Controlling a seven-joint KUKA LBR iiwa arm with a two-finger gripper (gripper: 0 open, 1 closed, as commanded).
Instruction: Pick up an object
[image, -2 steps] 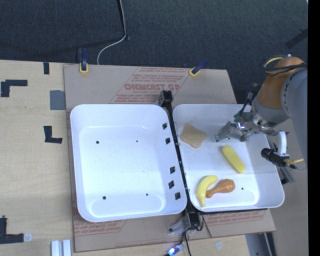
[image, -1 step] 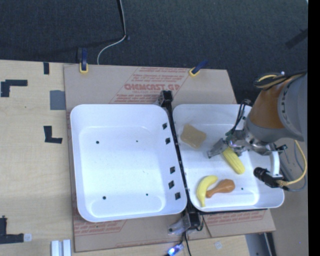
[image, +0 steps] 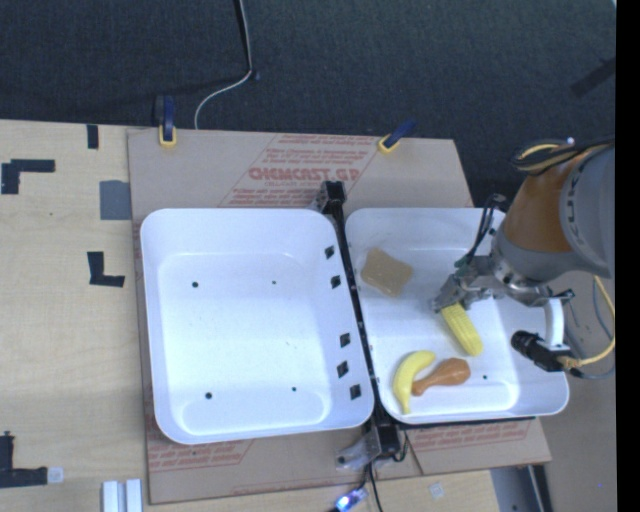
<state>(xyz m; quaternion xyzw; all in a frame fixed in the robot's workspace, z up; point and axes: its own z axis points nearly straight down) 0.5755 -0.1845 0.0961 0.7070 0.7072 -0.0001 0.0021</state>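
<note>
While the gripper (image: 452, 297) sits low in the right bin (image: 420, 225), touching the corn's (image: 462, 329) top end, I cannot tell its grip. Banana (image: 406, 378) lies lower.

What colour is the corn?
Yellow. The corn shows in the camera view, in the right bin.
</note>
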